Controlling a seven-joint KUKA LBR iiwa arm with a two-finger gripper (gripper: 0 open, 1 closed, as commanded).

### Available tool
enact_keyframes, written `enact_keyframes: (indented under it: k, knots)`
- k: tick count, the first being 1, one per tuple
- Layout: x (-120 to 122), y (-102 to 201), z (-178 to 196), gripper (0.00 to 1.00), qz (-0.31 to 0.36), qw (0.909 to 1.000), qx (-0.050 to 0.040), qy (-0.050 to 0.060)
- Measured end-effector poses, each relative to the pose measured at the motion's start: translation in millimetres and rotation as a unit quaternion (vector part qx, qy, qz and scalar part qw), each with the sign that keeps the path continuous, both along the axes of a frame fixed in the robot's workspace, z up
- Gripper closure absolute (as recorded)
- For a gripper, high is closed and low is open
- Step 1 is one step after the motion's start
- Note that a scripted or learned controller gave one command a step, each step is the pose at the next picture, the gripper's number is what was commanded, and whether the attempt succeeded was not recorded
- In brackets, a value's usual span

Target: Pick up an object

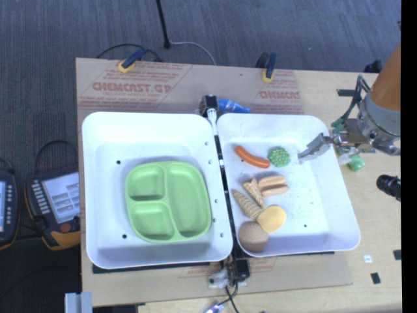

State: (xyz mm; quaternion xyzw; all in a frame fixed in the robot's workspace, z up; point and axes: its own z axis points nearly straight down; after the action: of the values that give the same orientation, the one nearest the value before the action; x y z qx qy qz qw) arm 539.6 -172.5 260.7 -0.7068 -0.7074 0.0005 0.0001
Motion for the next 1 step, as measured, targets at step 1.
enact_keyframes:
  k: [1]
  knots:
    - [54.1, 42.9, -132.3, 0.00, -0.006, 1.0000, 0.0006, 0.002]
